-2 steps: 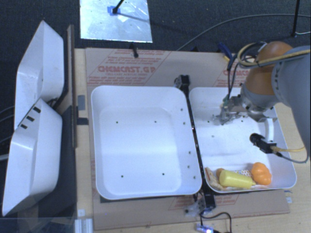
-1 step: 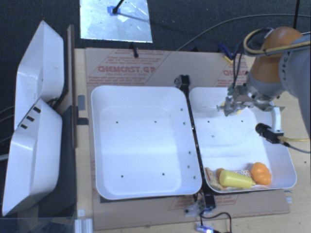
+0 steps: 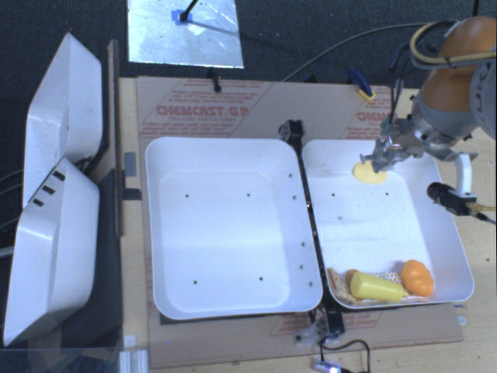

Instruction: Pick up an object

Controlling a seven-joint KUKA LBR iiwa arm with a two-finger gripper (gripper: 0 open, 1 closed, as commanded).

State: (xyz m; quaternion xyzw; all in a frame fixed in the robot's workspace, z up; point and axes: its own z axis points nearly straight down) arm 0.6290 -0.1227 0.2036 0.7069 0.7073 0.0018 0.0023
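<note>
Scanning left to right: left bin has bare floor, nothing to grab. Right bin carries everything. Near edge of it: a yellow cylinder-ish piece lying on its side, an orange round object touching its right end, something brownish at its left end, too small to identify. Far corner of that bin: a pale yellow flat disc on the floor. Pincer sits right at the disc's upper right edge, arm coming in from the right. Can't tell if it's spread or pressed together, too blurred and small.

Judgement: approach/descend step on the disc, grasp not confirmed, nothing visibly off the floor. Next move needs a squeeze across the disc edge, then a straight lift. Flat part near the bin wall, so likely slip risk.
</note>
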